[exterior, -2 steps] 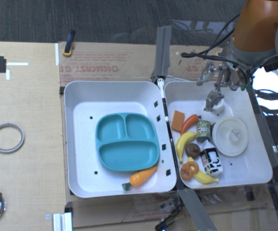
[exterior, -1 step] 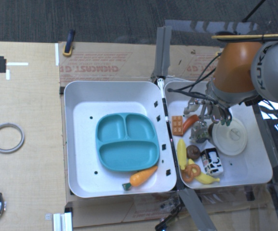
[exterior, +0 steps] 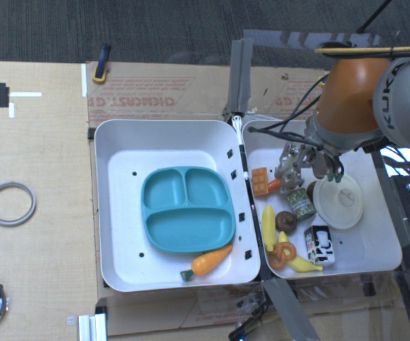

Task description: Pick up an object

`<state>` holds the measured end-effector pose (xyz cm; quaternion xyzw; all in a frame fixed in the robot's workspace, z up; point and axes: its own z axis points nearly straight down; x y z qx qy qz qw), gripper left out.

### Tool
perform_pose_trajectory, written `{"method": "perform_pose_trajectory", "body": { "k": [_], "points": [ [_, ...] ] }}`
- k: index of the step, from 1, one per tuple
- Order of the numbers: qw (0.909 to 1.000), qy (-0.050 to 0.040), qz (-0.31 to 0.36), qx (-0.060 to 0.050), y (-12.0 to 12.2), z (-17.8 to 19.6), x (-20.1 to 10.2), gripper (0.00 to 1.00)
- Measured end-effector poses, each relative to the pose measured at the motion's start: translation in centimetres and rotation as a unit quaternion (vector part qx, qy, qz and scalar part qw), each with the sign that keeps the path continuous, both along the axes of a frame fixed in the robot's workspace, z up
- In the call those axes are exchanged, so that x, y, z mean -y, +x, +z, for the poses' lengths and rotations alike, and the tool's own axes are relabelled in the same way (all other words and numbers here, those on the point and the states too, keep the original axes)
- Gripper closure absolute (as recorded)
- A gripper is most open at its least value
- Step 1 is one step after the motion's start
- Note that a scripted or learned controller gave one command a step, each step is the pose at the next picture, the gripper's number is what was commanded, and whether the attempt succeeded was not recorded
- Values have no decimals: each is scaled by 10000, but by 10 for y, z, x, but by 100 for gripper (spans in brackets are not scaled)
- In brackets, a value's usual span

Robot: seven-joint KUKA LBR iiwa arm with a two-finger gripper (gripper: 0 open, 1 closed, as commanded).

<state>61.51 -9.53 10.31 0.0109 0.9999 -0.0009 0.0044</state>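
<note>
The gripper (exterior: 295, 168) hangs low in the right bin (exterior: 375, 258), just above a small green can (exterior: 300, 203). I can't tell how it is set. It looks ready to drop and grab.

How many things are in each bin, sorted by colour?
Left bin:
Blue: 1, plate
Orange: 1, carrot
Right bin:
Yellow: 2, bananas
Orange: 2, block, ring
White: 2, lid, carton
Green: 1, can
Brown: 1, ball
Total: 10
</note>
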Motion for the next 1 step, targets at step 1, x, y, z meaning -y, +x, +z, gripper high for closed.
{"method": "perform_pose_trajectory", "body": {
  "k": [1],
  "points": [
    [9975, 7, 702, -18, -23, 90, -73, 100]
  ]
}}
